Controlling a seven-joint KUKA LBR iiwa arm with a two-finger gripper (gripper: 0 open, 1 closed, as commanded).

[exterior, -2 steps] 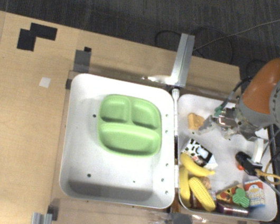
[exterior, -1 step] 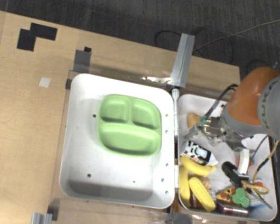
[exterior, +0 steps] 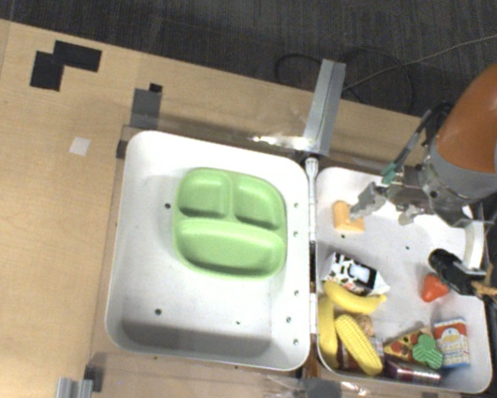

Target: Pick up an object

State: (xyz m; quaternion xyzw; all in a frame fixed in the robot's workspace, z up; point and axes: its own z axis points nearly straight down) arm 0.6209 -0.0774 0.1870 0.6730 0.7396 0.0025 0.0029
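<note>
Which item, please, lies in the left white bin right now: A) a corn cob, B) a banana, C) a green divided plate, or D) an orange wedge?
C: the green divided plate lies alone in the left bin, while the banana and corn cob lie in the right bin.

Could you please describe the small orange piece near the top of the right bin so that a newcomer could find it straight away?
Start at the right bin, beside the one that holds the green tray. In its upper left part, close under the hand, lies the orange piece. It sits alone on bare white floor, apart from the pile of bananas and toys lower down.
</note>
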